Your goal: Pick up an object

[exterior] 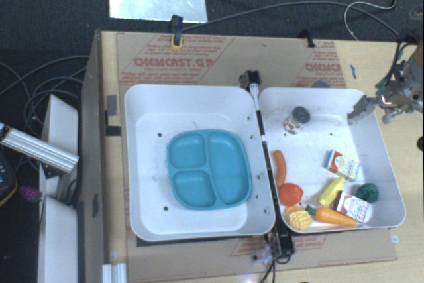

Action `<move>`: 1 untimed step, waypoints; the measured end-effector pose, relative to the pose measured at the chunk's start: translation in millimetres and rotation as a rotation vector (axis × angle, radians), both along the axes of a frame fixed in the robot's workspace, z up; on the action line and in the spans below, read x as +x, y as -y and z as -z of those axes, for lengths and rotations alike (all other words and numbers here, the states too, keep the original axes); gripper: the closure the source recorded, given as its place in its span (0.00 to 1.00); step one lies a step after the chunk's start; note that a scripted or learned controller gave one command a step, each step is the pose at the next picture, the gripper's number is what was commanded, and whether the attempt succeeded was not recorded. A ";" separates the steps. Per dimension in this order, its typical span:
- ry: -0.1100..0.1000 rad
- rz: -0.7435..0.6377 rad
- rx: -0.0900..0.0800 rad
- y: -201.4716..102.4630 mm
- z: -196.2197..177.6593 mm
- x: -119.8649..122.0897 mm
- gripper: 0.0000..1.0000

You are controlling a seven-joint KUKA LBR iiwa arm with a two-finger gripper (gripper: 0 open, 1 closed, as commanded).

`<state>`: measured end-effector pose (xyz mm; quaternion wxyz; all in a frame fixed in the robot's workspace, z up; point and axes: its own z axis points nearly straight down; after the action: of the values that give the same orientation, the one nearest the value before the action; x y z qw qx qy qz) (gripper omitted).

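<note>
The right bin [318, 99] holds several toy foods. A small grey-capped can [296, 120] stands near its back left. An orange-red sausage [279, 167], a red tomato [290, 193] and a corn cob [298, 217] lie along its left wall. A carrot [334, 216], a yellow piece [331, 191], two small cartons [341, 164] [353, 208] and a dark green lump [368, 192] sit at the front right. My gripper [373, 113] hangs over the bin's back right rim, open, with nothing between its fingers, well apart from all the items.
The left bin [149, 109] holds a blue divided plate [209, 168]. A black clip [252, 81] sits where the two bins meet at the back. Cables run across the dark floor behind the bench, and metal rails lie to the left.
</note>
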<state>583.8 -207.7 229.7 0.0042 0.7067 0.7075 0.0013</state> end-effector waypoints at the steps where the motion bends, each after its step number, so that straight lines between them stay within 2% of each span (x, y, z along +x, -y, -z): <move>1: -0.009 -0.004 0.005 -40.7 108.5 59.2 0.00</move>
<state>643.0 -167.0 121.2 -0.0009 0.7054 0.7088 0.0000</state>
